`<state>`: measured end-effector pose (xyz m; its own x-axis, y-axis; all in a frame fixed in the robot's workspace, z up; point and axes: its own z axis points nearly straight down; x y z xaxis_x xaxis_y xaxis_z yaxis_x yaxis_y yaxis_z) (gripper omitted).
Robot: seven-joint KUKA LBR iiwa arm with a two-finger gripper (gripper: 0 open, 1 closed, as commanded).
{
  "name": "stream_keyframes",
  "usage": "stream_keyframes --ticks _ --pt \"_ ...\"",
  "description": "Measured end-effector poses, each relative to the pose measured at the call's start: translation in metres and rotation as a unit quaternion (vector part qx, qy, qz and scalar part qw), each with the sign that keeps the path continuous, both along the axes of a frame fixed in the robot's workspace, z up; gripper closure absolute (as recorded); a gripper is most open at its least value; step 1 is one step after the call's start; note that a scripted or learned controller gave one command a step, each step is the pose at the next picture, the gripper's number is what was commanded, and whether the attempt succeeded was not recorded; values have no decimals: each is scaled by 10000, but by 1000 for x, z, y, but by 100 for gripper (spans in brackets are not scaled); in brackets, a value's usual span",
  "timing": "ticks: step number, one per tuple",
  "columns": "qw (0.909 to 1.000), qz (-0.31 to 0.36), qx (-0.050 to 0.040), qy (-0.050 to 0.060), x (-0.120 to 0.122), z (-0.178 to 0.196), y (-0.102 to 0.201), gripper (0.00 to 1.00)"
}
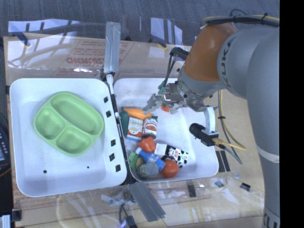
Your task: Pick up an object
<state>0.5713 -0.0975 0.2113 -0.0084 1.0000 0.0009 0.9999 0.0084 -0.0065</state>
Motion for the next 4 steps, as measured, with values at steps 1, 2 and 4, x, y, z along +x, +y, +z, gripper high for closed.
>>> stream_keyframes --ticks 1,2,4 --pt "9999 124 -10 6 66 -84 8 0" --pt "9982 599 -39 -94 37 -113 1 0" --pt "9974 -720 -10 -17 38 -20 40 100"
